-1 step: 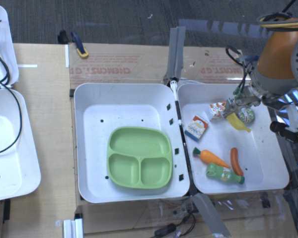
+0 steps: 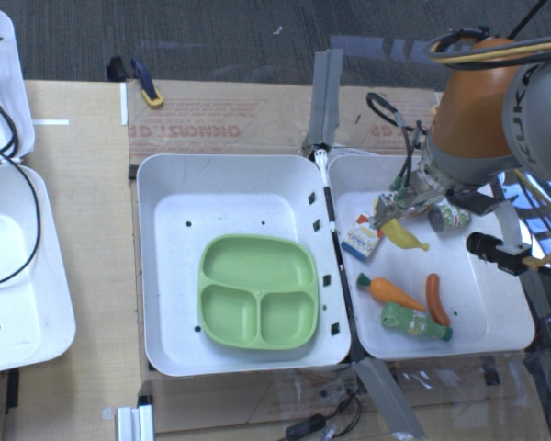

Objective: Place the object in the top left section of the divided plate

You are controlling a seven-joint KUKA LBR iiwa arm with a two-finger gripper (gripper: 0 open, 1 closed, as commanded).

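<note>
Green bottle (image 2: 415, 322) nearest, gripper (image 2: 392, 207) above banana (image 2: 405, 236)

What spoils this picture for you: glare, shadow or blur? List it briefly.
Camera view: lighting is even and soft, and the green divided plate reads sharply. A faint shadow lies under the arm in the right bin. The end effector is small and dark, its detail unclear among the items around the banana. Slight glare on the bin walls.

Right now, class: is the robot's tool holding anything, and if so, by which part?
It cannot be told. The tool is low in the right bin, beside the banana and small carton, but no object is visibly between its tips.
</note>
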